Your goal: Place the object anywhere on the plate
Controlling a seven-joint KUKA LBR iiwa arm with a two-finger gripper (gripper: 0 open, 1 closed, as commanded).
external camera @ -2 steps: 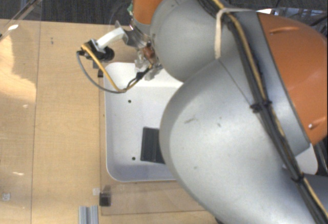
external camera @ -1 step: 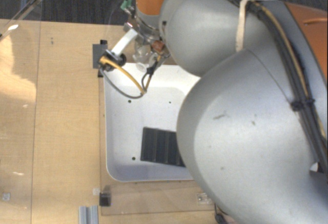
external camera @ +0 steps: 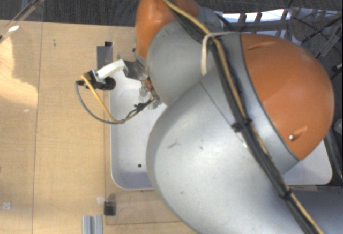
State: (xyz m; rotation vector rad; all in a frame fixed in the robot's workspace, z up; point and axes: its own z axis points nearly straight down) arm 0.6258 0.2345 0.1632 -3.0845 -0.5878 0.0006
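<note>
Because my own grey arm (external camera: 214, 168), with its broad orange band (external camera: 284, 99), sprawled across the centre and right of the frame, the relation that mattered most was the one I could not read: which way the object lay from my pincer. I made out only a strip of the shallow white bin (external camera: 124, 174), left of centre and running down toward the lower middle, and that strip was bare. So I judged that the object and the plate sat under my bulk, further right in that bin or in its neighbour, but I could not tell which, nor how the object's long axis ran. My wrist reached toward the upper left part of the bin, where some dark hardware (external camera: 144, 89) poked out at the edge of the grey shell. Just left of it sat a white cable fitting (external camera: 110, 70), with a thin yellow and grey cable (external camera: 99, 112) looping out over the pale wooden bench (external camera: 59, 136). The pincer hung below that wrist, and I could not tell whether it was released, clenched or grasping anything. My judgement was that any coming move depended on first learning whether the object was in its grip at all.
</note>
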